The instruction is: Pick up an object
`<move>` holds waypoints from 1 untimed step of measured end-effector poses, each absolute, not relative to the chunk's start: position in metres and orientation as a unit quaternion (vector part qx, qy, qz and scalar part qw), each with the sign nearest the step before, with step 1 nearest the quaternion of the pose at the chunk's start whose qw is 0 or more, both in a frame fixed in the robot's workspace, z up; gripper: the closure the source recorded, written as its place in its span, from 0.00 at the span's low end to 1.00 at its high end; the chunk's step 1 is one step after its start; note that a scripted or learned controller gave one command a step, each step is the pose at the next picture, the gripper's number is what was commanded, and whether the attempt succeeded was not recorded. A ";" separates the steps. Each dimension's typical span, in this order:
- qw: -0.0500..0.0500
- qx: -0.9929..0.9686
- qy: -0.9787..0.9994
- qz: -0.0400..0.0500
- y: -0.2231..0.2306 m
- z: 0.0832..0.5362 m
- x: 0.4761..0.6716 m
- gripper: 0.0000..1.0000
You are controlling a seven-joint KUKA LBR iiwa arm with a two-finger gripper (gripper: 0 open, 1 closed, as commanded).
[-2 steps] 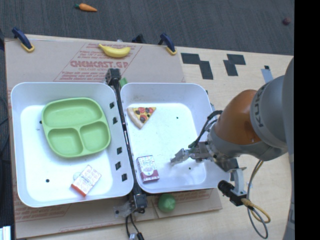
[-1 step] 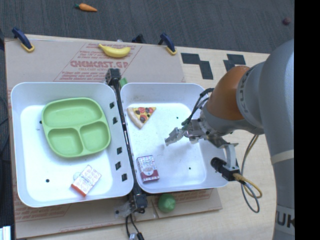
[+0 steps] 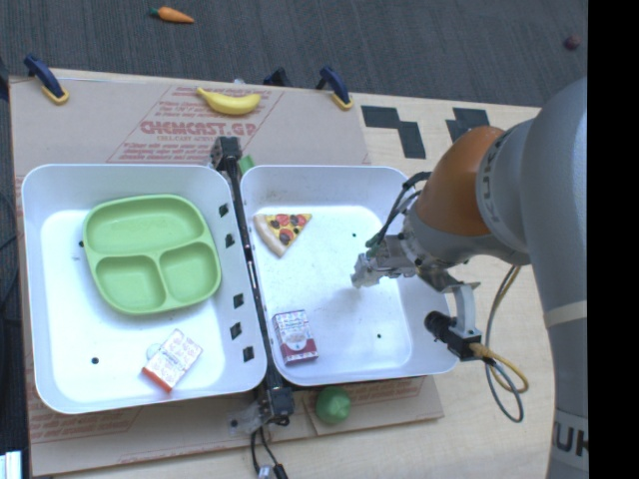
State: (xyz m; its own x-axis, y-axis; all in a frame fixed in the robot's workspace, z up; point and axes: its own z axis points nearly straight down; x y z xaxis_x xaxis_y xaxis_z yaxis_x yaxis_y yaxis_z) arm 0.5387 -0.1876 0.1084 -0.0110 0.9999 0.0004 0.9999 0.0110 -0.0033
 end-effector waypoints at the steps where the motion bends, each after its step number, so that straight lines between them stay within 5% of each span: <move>1: 0.000 -0.706 -0.709 0.000 -0.205 0.134 0.599 1.00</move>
